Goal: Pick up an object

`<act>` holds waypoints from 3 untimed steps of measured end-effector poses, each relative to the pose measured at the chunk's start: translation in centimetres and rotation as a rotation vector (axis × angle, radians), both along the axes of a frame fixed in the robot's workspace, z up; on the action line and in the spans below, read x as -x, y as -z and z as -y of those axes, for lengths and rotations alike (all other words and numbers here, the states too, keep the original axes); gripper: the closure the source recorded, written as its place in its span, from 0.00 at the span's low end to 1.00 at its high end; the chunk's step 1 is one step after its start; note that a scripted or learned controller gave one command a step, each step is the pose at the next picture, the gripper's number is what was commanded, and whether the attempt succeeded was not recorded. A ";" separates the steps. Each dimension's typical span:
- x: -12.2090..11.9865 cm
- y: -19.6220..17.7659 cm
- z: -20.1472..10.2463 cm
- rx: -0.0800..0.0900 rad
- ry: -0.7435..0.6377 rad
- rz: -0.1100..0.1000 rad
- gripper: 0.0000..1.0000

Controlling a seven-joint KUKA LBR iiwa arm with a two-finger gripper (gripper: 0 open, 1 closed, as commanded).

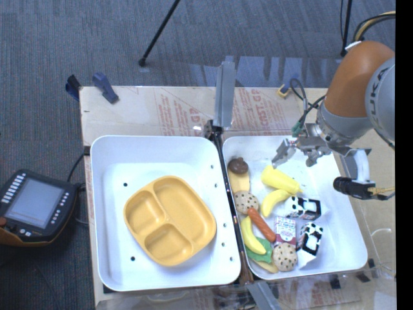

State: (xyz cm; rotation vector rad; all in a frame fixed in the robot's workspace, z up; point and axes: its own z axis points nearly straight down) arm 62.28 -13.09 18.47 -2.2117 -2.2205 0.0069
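Note:
My gripper (297, 155) hangs over the back of the right bin (348, 237), its fingers (282, 152) spread open with nothing between them. Just below and in front of it lies a yellow block (281, 180), with a small banana (272, 201) beside that. Toward the bin's left wall sit a chocolate-topped pastry (238, 167), a cookie (246, 202), a carrot (262, 225) and a longer banana (251, 236). Two black-and-white cartons (304, 206) (311, 238), a red-and-white packet (285, 228) and a second cookie (284, 256) lie at the front.
The left bin (110, 166) holds a yellow divided plate (169, 219). A metal post (225, 97) rises between the bins at the back. A blue clamp (104, 88) sits on the bench's far left corner, and a teach pendant (33, 205) lies off the bench at left.

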 end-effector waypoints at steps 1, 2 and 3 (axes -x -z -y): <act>3.8 10.1 -1.4 0.000 -0.044 0.000 0.00; 8.9 10.0 -4.6 0.003 -0.196 0.004 0.00; 11.6 9.9 -4.1 0.001 -0.433 0.007 0.00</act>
